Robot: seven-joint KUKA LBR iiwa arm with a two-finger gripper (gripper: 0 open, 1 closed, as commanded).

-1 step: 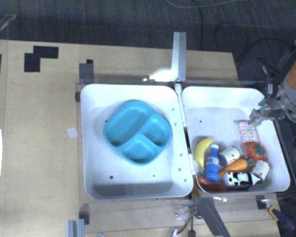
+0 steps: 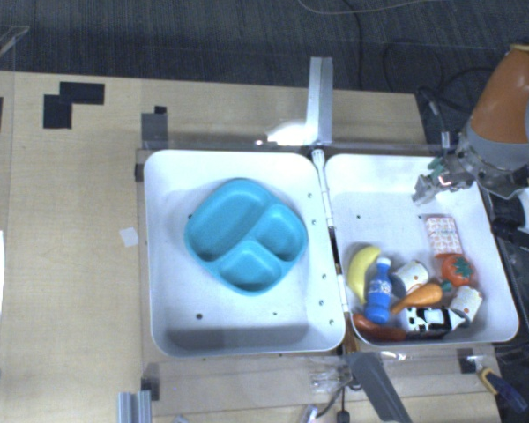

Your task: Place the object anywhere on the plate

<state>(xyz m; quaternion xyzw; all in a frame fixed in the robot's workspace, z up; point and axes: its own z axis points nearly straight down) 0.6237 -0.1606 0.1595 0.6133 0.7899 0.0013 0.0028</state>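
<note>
I've got the gripper [image 2: 434, 180] hovering at the right bin's [image 2: 370, 170] 1 o'clock corner, can't tell its state, nothing visibly held, so I'd drop toward the banana [image 2: 362, 267] at 7 o'clock, pinch it across its middle, then carry it to the blue plate [image 2: 245, 234].

Here's the arm [image 2: 510, 104]: a rounded orange band bulging at the top, pale grey casing curving just beneath it. Down at the wrist sits the end effector [image 2: 436, 181], a small grey metal cluster with a tiny green and red fleck, its details blurry.
</note>
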